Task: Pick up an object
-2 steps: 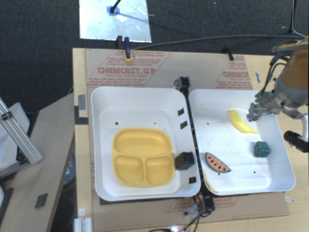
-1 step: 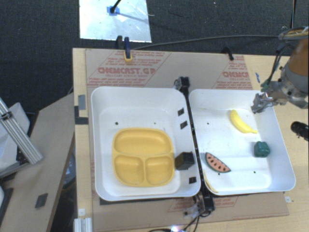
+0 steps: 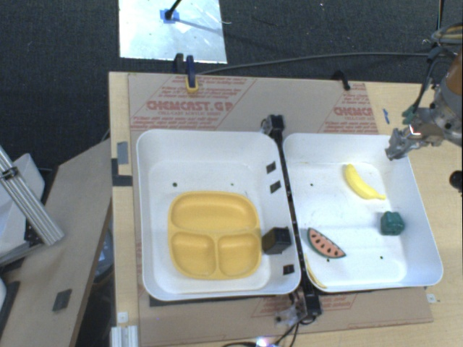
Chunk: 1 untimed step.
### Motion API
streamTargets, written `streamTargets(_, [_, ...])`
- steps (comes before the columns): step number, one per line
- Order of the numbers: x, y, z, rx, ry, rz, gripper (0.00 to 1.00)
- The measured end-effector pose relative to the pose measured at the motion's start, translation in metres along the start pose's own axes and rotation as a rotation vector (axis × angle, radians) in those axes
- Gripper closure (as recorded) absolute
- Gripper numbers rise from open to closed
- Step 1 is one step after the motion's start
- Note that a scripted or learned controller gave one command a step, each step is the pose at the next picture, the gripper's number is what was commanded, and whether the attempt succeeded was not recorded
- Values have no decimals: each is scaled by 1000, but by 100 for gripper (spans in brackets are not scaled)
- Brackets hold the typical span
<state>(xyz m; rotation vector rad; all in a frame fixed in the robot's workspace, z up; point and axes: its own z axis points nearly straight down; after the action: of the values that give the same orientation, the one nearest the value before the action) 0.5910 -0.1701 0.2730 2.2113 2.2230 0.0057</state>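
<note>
Yellow banana (image 3: 363, 183) is lying in the right bin (image 3: 423, 251), near its far side, nearest to the gripper (image 3: 399, 147) and so the likeliest pick. One green block (image 3: 391, 223) is sitting just below it; one watermelon slice (image 3: 325, 243) is lying toward the bin's near-left corner. Three loose objects are spread apart, probably leaving room for a grasp. Left bin (image 3: 152, 194) is holding one yellow divided tray (image 3: 215, 234) and one dark block (image 3: 275, 241). Gripper is hovering over the right bin's far-right rim, carrying nothing; cannot tell its state.

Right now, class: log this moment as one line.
hand: above right bin's far edge | holding: nothing seen | banana, watermelon slice, green object: in bin
</note>
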Motion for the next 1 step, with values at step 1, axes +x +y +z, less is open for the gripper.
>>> streamTargets(1, [44,-1,6,5,2,-3,100])
